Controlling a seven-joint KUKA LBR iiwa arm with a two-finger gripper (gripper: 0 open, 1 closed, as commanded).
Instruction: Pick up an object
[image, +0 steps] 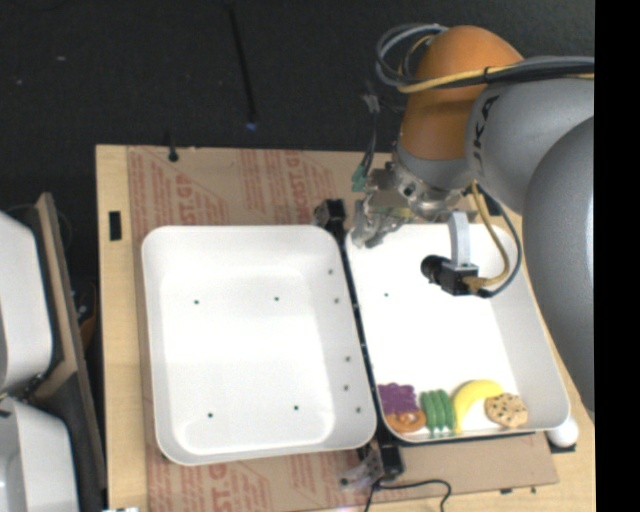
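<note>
Several small toy foods lie along the front edge of the right bin: a purple grape bunch over an orange piece, a green item, a yellow banana and a cookie. My gripper hangs at the back left corner of the right bin, above the rim between the two bins, far from the toys. Nothing shows between its fingers.
The left bin sits beside the right one on a cardboard sheet. The arm's orange band and grey body loom over the right bin's back. A black cable part dangles over the right bin.
</note>
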